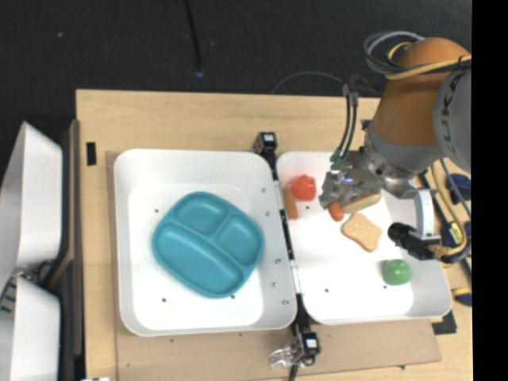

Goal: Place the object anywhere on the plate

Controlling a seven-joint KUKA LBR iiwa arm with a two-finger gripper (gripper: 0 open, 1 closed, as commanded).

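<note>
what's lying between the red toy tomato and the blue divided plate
In the camera view, a small brown stick-like piece lies by the red toy tomato; then come the two white bins' adjoining rims and bare bin floor before the blue divided plate.

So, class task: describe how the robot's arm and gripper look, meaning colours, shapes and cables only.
The arm is a bulky rounded body, orange on top and grey beneath, with looped cables over it. Thin dark cables run down to a small dark metallic gripper.

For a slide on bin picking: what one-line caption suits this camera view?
End effector low in the right bin among toy foods; teal plate waits in the left bin.
</note>
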